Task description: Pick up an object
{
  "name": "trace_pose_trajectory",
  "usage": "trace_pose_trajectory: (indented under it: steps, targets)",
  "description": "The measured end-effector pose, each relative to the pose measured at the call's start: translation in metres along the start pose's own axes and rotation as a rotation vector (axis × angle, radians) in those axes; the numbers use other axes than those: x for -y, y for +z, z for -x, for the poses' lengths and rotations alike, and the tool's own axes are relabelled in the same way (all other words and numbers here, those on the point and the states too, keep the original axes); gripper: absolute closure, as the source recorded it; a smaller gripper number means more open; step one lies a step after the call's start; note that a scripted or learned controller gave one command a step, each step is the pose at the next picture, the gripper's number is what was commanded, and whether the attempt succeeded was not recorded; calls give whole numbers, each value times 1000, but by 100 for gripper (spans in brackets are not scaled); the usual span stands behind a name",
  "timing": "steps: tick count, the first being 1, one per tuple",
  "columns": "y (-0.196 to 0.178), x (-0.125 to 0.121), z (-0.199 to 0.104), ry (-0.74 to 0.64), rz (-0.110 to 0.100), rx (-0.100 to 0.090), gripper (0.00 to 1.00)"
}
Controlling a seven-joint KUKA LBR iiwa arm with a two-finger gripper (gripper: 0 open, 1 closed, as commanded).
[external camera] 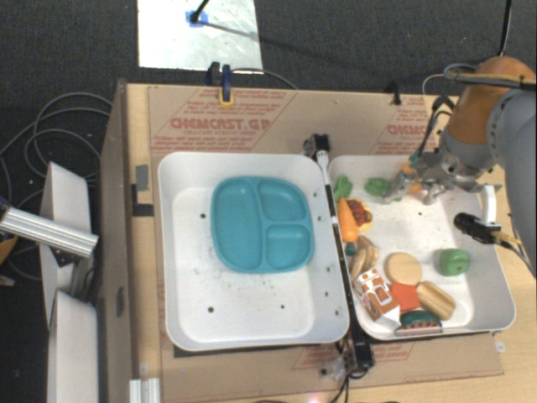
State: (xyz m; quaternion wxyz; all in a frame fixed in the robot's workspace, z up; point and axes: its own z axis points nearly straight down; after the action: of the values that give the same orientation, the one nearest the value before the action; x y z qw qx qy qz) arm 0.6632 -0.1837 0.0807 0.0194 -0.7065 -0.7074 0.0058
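Gripper (419, 183) hovering in right bin (491, 305), jaw state unclear; green toy (379, 188) just beside it. Nothing lifted yet; pick pending.

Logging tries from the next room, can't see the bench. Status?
Hand low at right bin's far edge, beside green toy. No object visibly held. Other toys clustered in near half; blue plate in left bin.
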Motion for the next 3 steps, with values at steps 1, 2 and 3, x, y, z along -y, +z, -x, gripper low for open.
trace_pose_trajectory:
  steps: [1,2,3]
  targets:
    - [-12,0,7,3,15,14,0]
    - [1,0,20,4,10,14,0]
    - [-15,-1,8,1,19,18,0]
